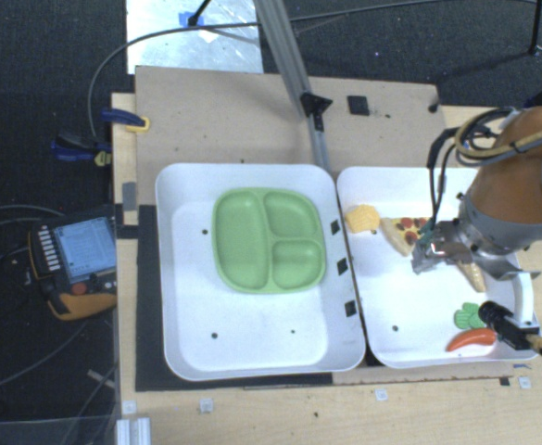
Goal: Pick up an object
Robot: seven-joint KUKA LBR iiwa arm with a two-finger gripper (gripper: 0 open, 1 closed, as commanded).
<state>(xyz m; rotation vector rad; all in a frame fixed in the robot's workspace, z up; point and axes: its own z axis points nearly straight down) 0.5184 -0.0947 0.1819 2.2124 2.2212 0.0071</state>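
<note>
Tool Low Over the Right Bin

We see the tool (425, 251) down in the right bin (391, 336), touching a pizza slice toy (399, 233) (its grip we cannot tell). A yellow piece (362, 218) lies nearby; the green plate (269, 240) sits in the left bin (252, 341).

A pale tan fibreboard bench top (252, 119) fills the centre, set on a dark speckled carpet floor (39, 54). Toward 12 o'clock a shiny silver sheet (173, 21) lies on the floor, with a slanted grey metal pole (284, 44) crossing it. At 9 o'clock sits a handheld control pendant with a blue screen (78, 253), thin cables (30, 341) looping around it. Blue and yellow clamps (113, 128) grip the bench's edge near 10 o'clock.
</note>
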